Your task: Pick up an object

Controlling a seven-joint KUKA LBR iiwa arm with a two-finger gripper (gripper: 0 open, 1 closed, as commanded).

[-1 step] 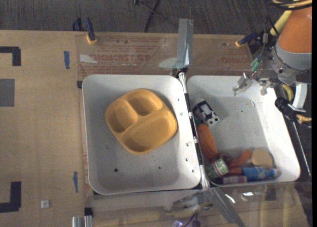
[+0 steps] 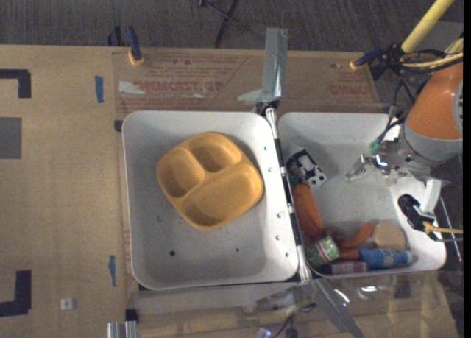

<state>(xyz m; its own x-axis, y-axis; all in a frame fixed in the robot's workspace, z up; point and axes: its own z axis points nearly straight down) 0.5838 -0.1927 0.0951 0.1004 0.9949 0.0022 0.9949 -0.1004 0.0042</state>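
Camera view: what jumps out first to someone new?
The yellow divided plate lies alone in the left bin, bright against the white. Next, the arm's orange band at the right edge, above the right bin, with the gripper over its upper right part. Then the clutter along that bin's left and lower sides: an orange carrot-like piece, a blue tube and a tan round thing.

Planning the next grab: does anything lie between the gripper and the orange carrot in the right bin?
Nothing visible does. The gripper hangs over bare bin floor, and the carrot lies to its left by the divider, with open floor between them.
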